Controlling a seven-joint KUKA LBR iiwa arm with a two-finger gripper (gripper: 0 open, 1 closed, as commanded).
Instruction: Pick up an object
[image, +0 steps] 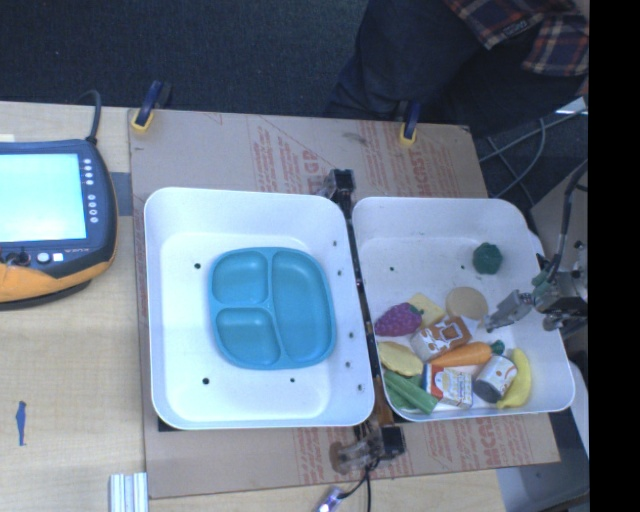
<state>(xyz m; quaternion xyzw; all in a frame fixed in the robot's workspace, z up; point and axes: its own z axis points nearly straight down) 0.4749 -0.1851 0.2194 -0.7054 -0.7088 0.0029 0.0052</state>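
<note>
The right bin (440, 222) holds a heap of toy food along its front half: purple grapes (398, 319), a tan round biscuit (466, 301), an orange carrot (462, 354), a small can (492, 378), a banana (518, 380) and a white and red carton (450, 384). A dark green ball-like piece (487, 258) lies alone farther back. My gripper (522, 305) hangs at the bin's right edge, just right of the biscuit and above the can. I see nothing held in it.
The left bin (170, 300) holds a blue divided plate (270, 306). A tablet with an orange case (45, 210) lies on the bench at the far left. Green beans (408, 390) and a yellow piece (400, 358) lie against the right bin's left wall.
</note>
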